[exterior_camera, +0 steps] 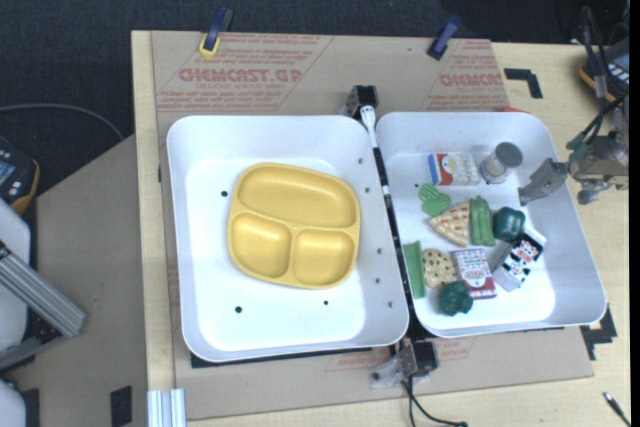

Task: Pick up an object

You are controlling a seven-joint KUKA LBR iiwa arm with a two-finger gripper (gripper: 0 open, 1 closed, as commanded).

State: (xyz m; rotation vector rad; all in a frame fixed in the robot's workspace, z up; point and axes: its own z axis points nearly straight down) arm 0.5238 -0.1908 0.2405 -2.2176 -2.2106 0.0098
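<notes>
In the right shallow white bin (560,300), a heap of small toy food items (470,240) is lying: a dark green broccoli piece (455,299) nearest, a round cookie (436,266), a waffle wedge (452,222), a small milk carton (453,168) and a grey can (500,160) farthest. The left white bin (200,315) is holding a yellow three-compartment plastic plate (293,224). The grey two-finger gripper (545,182) is hovering over the right bin's far right side, gripping nothing; its finger spread is unclear.
</notes>
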